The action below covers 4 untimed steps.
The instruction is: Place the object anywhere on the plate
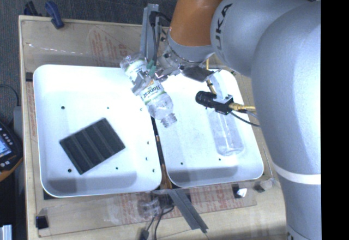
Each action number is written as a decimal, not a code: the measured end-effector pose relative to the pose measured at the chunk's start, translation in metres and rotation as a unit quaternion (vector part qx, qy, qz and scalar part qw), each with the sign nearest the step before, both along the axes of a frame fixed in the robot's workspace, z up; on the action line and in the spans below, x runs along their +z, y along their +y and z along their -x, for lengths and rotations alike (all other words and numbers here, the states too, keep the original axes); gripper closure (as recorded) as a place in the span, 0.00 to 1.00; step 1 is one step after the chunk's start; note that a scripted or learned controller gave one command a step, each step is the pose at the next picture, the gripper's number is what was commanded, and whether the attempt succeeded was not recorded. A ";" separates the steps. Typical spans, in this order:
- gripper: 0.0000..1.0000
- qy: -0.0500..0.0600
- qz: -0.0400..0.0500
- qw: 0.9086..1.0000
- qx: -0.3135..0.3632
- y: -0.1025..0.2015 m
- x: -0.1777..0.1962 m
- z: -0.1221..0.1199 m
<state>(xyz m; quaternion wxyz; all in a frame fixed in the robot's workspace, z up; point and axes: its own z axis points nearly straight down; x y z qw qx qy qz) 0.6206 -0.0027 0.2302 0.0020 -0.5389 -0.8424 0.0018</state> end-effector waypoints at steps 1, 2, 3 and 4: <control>1.00 -0.002 0.000 1.000 -0.012 0.021 0.005 -0.036; 1.00 -0.003 0.000 0.998 -0.058 0.032 0.032 -0.036; 1.00 -0.002 0.001 0.994 -0.111 0.012 0.037 -0.036; 1.00 0.000 0.001 0.990 -0.139 -0.014 0.028 -0.035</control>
